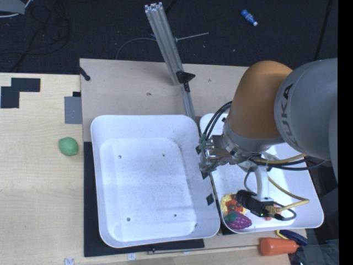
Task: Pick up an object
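Arm: the grey KUKA arm, its orange band facing the camera, reaches in from the right and hangs over the right bin.
Tool: the tool sits at the arm's lower end, above the right bin's left rim, close to where the two bins meet. The wrist and cables mask it, so whether it is spread or pressed together cannot be told, and nothing can be seen gripped in it.
Task's things: a small heap of toys lies in the near left corner of the right bin. A purple grape-like toy sits nearest the front rim, with yellow and red pieces touching it just behind. The heap lies nearer the camera than the tool and apart from it.
Left bin: the white left bin lies just beside the right one on a black mat, with a few small dark dots on its floor.
Tabletop: a green ball rests on the pale tabletop, left of the left bin and apart from it.
Front edge: an orange object lies outside the right bin, just past its front rim.
Background: a slanted aluminium rail rises behind the bins, and a small blue object lies on the dark floor beyond.
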